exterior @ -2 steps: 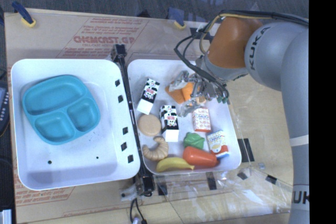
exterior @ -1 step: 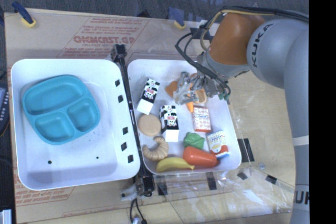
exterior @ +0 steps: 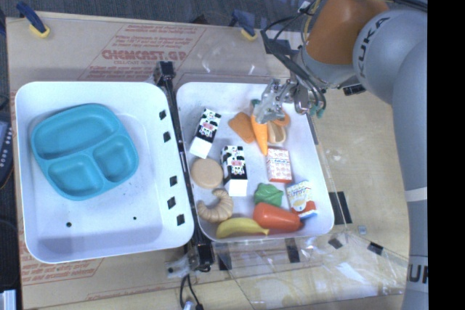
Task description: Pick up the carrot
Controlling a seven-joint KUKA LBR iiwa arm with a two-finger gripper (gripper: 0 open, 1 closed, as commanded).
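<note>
The carrot [exterior: 259, 135] is a small orange cone lying in the upper middle of the right bin [exterior: 317, 178], point toward the front, between an orange wedge [exterior: 241, 124] and a hot dog bun [exterior: 277, 129]. My gripper [exterior: 270, 109] hangs over the bin's far right part, directly above the carrot's thick end. Its metal fingers point down and reach the carrot's top. The arm's wrist with the orange band [exterior: 340, 27] is behind it to the right.
The right bin also holds two milk cartons [exterior: 207, 132] [exterior: 234, 169], a juice box [exterior: 279, 164], a cookie [exterior: 207, 173], a croissant [exterior: 216, 206], a banana [exterior: 240, 228], a red pepper [exterior: 277, 217], a green piece [exterior: 269, 194] and a yoghurt cup [exterior: 300, 197]. A blue divided plate [exterior: 82, 149] lies in the left bin [exterior: 43, 229].
</note>
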